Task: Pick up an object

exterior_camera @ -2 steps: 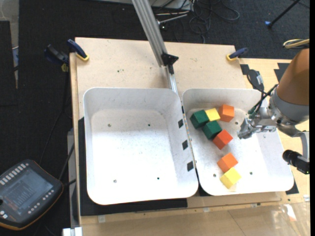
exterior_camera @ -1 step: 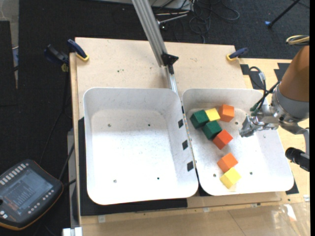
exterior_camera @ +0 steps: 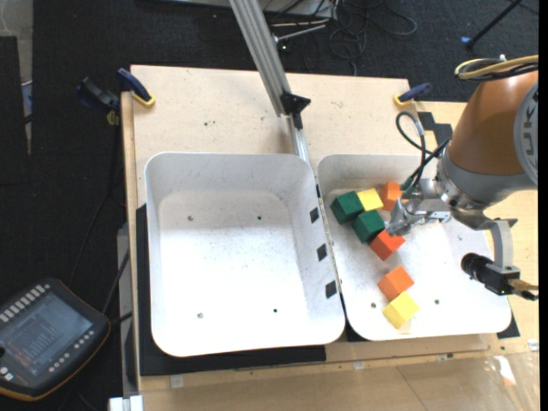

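- Two bins sit side by side on the bench [exterior_camera: 223, 101]: the left bin [exterior_camera: 231, 174] and the right bin [exterior_camera: 462, 315].
- A cluster of blocks [exterior_camera: 364, 212] lies toward the back of the right bin, close to the wall it shares with its neighbour.
- The gripper [exterior_camera: 399, 223] is just right of that cluster, touching it.
- Two more blocks [exterior_camera: 398, 296] lie nearer the front, one just before the other, apart from the cluster.
- A handheld pendant [exterior_camera: 43, 341] rests off the bench, at front left.
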{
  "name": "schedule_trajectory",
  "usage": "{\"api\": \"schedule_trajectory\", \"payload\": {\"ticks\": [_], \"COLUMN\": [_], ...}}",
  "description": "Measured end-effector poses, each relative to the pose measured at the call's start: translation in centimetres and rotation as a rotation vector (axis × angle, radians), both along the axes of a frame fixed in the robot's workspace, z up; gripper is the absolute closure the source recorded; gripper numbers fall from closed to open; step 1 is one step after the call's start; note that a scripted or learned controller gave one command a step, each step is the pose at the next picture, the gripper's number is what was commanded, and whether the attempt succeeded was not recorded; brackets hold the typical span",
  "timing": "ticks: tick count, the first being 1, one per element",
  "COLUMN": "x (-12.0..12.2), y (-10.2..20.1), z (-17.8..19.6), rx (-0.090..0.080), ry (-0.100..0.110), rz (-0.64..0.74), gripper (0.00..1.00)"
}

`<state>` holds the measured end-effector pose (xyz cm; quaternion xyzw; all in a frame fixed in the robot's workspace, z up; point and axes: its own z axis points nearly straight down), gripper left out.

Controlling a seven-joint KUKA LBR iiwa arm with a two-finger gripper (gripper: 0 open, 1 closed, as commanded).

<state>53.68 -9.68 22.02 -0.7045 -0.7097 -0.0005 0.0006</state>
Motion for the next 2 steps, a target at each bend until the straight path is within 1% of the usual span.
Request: {"api": "schedule_trajectory", "payload": {"ticks": [1,2], "x": [0.3,-0.4], "y": [5.7,11.1], "z": [1.2,1.4], "rx": [0.000,0.001], "ry": [-0.003,0.000], "rz": [0.001,0.002], "gripper": [1.00,1.00]}}
